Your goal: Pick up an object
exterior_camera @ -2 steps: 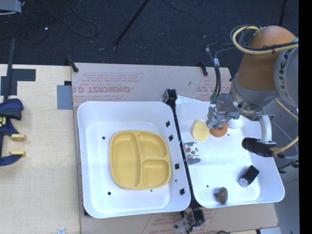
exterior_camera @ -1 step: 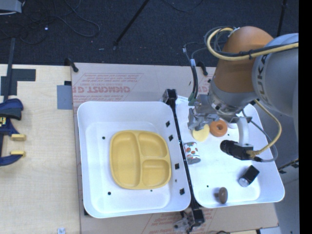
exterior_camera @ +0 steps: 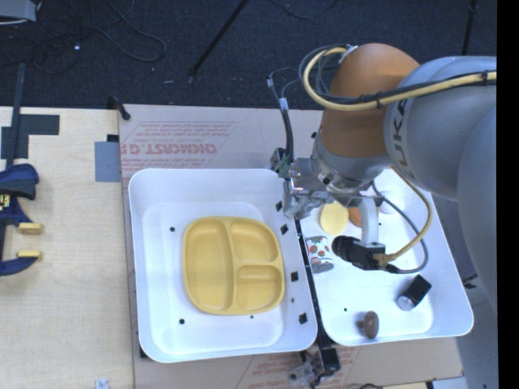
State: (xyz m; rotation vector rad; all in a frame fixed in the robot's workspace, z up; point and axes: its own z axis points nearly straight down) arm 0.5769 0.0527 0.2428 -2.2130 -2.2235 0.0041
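The big grey arm (exterior_camera: 438,120) reaches in from the right and ends over the right bin (exterior_camera: 442,318). Its pincer (exterior_camera: 323,198) hangs under the orange band, near that bin's left wall. The wrist hides it, so one cannot tell if the pincer is wide or narrow, or if it holds a thing. The left bin (exterior_camera: 154,209) sits to the left of the pincer. In it lies a yellow plate (exterior_camera: 233,266), low and to the left of the pincer. A pale round thing (exterior_camera: 332,218) lies just below the pincer, with an orange bit (exterior_camera: 355,215) beside it. A small cup with red spots (exterior_camera: 319,254), maybe a can, lies a bit lower. A black block (exterior_camera: 414,291) and a brown lump (exterior_camera: 369,324) sit well below and to the right of the pincer.
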